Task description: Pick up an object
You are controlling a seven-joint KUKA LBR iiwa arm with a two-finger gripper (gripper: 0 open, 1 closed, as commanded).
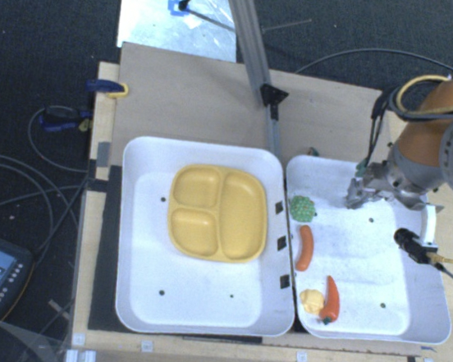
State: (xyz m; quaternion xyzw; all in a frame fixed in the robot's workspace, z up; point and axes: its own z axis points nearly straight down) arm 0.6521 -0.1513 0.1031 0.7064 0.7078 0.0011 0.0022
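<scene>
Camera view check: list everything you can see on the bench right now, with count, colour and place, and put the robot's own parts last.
Shallow white plastic bins: two, white, side by side on the bench; left bin, right bin.
Yellow three-compartment plate: one, yellow, in the left bin, upper middle.
Green broccoli-like toy: one, green, right bin, by its left wall.
Orange-red sausage-shaped toy: one, right bin, below the green toy.
Small pale yellow toy: one, right bin, near front.
Red-orange carrot-like toy: one, right beside the yellow toy.
Grey arm with orange band: one, entering from the right.
Tool: one, grey, over the right bin's upper part.
</scene>
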